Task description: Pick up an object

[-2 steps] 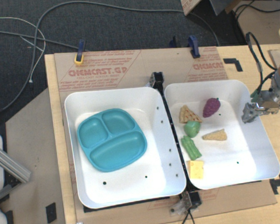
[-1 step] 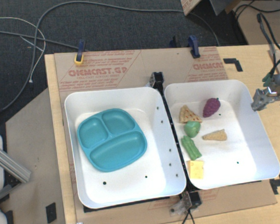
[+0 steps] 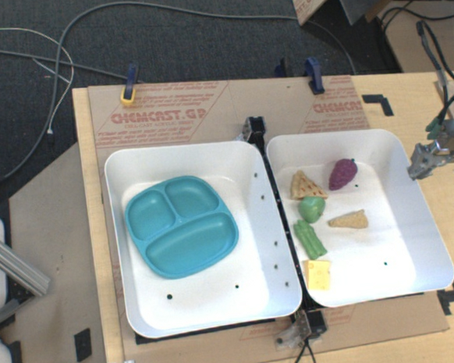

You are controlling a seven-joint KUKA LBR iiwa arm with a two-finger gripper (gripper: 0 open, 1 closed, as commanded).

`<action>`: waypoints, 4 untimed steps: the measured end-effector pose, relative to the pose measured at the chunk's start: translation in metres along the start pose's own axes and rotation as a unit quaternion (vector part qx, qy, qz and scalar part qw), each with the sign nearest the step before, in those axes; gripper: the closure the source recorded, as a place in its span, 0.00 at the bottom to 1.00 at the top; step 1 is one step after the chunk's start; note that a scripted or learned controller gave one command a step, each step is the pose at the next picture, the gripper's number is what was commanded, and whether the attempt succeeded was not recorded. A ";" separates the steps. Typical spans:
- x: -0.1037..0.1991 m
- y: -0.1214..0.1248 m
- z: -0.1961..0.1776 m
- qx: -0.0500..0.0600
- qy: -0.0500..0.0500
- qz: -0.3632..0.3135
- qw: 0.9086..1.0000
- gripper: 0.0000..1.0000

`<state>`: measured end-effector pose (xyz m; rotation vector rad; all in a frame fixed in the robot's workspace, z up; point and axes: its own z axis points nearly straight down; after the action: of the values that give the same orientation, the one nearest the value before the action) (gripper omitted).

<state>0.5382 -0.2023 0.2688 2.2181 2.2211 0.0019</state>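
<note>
1. Left bin point(image 3: 123, 248): holds one teal divided plate point(image 3: 182, 226), lying flat near the middle, slightly toward the bin's far-left corner. It looks parked out of play, being too broad for a two-finger grasp.
2. Right bin point(image 3: 419, 232): holds the likely pick targets, clustered along its left wall where they leave the right half bare.
   - Purple grape-like piece point(image 3: 342, 173), toward the far edge.
   - Tan wedge point(image 3: 305, 185), just left of the purple piece, near the far-left corner.
   - Green round piece point(image 3: 312, 208), touching or almost touching the tan wedge.
   - Green long piece point(image 3: 310, 239), close to the left wall.
   - Second tan wedge point(image 3: 348, 220), more central, standing apart from the others (probably the easiest to reach).
   - Yellow square point(image 3: 318, 274), flat, toward the near-left corner.
3. Gripper point(image 3: 427, 159): at the right bin's far-right rim, well apart from every item; nothing is between its fingers. Whether the claw is apart or together I cannot tell, as it is small and blurred.
4. Hard to read: the arm is cut off by the picture's right edge, and the gripper's height above the rim is unclear.
</note>
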 end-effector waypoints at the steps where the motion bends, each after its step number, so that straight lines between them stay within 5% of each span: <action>1: 0.062 0.009 0.010 0.002 0.002 -0.003 1.000 1.00; 4: 0.211 0.036 0.035 0.002 0.002 -0.002 1.000 1.00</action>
<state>0.5737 0.0083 0.2341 2.2166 2.2292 0.0016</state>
